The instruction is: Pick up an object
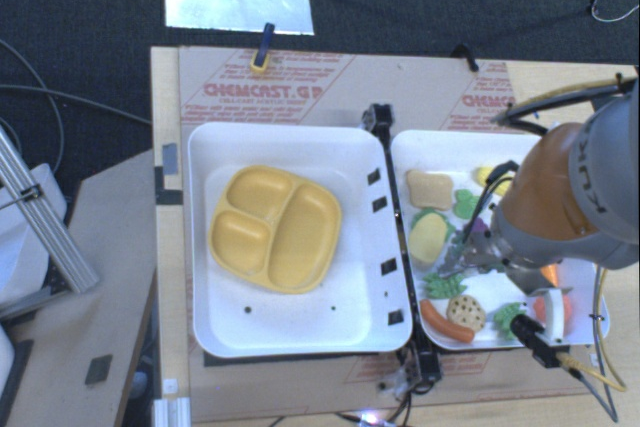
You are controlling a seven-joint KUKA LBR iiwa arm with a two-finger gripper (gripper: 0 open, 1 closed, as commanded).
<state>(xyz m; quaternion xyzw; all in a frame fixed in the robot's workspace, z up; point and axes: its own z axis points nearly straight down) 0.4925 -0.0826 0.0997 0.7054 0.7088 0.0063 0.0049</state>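
The right bin (405, 155) holds several toy foods: a tan bread slice (430, 187), a yellow-green fruit (429, 236), a green leafy piece (465, 205), a sausage (444, 323), a cookie (466, 311) and a green broccoli piece (508, 316). My gripper (458, 261) hangs low over the middle of this bin, just right of the yellow-green fruit and above a green piece (440, 287). The arm's orange band and grey wrist cover the bin's right half.
The left bin (200, 245) carries a yellow divided plate (275, 228). A black divider with clips (392, 235) runs between the bins. An orange-red toy (556, 311) lies at the right bin's lower right, and a small yellow piece (489, 177) at its top.
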